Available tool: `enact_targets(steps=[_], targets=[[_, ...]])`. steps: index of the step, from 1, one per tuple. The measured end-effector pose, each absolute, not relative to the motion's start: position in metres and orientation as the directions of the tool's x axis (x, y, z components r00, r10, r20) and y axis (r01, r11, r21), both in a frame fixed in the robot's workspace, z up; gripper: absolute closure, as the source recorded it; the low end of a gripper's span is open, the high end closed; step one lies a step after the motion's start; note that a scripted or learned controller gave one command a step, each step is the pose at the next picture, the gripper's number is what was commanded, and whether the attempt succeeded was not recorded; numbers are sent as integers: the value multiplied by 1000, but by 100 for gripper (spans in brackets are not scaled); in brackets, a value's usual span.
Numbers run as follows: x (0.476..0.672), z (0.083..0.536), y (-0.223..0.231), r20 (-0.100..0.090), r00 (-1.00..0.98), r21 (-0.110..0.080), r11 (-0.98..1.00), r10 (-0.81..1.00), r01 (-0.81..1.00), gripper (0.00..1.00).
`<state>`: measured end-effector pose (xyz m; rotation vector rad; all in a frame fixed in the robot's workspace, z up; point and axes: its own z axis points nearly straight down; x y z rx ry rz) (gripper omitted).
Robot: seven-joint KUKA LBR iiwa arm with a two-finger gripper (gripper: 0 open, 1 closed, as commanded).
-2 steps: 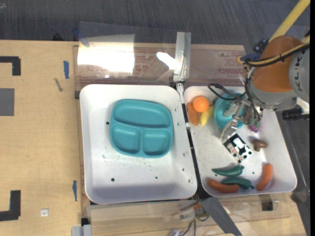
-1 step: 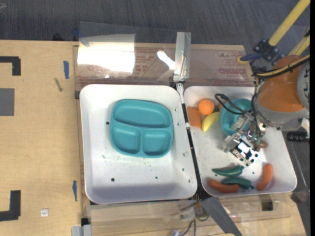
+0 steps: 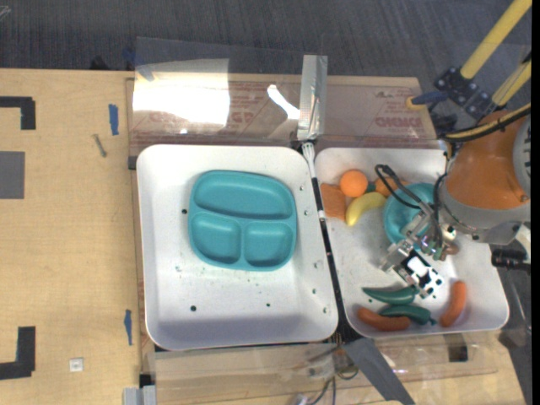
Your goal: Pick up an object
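Two bins: the left bin (image 3: 160, 310) carries a teal divided tray (image 3: 243, 218) with bare floor all round. Crowding the right bin (image 3: 498, 306): orange ball (image 3: 353, 181), yellow banana (image 3: 364, 207), green pepper (image 3: 390, 294). Whether the gripper (image 3: 413, 260) is spread, I cannot tell.

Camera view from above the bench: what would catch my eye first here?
Most likely the teal divided tray, lying alone in the left bin. Next, the grey arm with its orange band reaching in from the right, its tool low over the right bin. There, bright toy foods cluster: an orange, a yellow banana and green peppers.
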<state>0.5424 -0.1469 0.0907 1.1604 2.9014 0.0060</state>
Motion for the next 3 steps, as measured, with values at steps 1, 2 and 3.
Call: enact_targets(steps=[1,2,3], targets=[[549,107,-147,-33,-725,20,726,688,687,100],[588,94,-117,-17,-549,18,549,836,836,100],[586,92,-117,-13,-549,13,549,836,836,0]])
